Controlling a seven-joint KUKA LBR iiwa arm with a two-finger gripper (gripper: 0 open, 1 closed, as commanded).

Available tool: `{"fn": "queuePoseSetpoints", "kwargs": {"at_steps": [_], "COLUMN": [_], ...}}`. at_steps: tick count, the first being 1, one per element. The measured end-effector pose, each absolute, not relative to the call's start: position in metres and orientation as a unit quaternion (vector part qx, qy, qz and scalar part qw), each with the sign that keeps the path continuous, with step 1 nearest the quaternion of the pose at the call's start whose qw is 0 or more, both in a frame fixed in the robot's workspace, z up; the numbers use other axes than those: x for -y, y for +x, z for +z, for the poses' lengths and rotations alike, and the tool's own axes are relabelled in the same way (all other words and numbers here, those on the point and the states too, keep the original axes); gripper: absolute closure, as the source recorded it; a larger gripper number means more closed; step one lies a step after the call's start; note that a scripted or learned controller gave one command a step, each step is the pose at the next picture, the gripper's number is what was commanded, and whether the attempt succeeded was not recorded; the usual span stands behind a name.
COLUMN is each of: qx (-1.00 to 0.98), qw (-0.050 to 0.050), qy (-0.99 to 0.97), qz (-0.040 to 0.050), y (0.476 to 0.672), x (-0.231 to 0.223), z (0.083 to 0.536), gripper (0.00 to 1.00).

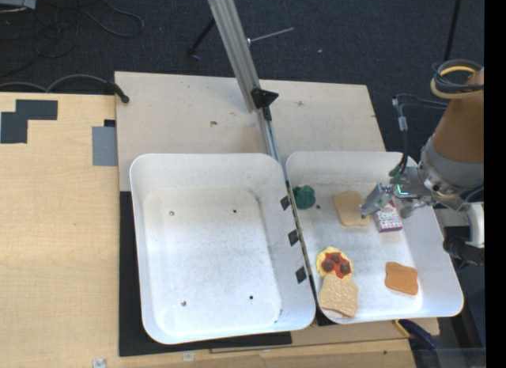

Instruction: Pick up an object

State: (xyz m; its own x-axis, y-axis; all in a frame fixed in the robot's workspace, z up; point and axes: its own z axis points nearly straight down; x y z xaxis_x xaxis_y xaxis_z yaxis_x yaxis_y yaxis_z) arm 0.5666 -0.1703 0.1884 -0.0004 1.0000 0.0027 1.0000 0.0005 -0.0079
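Right bin (443,299) holds five things. Green round toy (304,195) sits near its left wall, up top. Tan flat piece, like a cracker or biscuit, (348,207) lies mid-bin. Small pizza-like toy with red toppings (334,262) lies lower left, touching the toast slice (339,297) just below it. Orange-brown slab (402,278) sits lower right, apart from the rest. Small white-and-pink carton (388,220) lies right of the tan piece.

Left bin (205,248) is white with a few dark specks on its floor. Black clips sit along the seam between the two bins. A slanted aluminium bar (239,51) runs from the top of the view down to that seam.

Gripper (383,202) reaches in from the right, low over the right bin. One metal finger (371,201) points down-left and touches or overlaps the tan piece's right edge. The carton lies just below and right of the fingers, very close; contact is unclear. Cannot tell how far the jaws are spread or if anything is between them. The arm's orange band (460,133) shows at the right.

Bins rest on a pale board (316,113) over a black mat. A light wood tabletop (55,240) is to the left. Dark carpet with cables lies behind.
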Motion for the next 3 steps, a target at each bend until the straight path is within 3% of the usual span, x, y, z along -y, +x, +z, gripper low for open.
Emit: {"fn": "queuePoseSetpoints", "kwargs": {"at_steps": [1,3], "qx": [0.707,0.707], "qw": [0.002,0.004], "qy": [-0.707,-0.707], "qz": [0.0006,0.002], "y": [0.568,0.565], "x": [0.171,0.166], "z": [0.191,0.093], "gripper": [0.0,0.0]}}
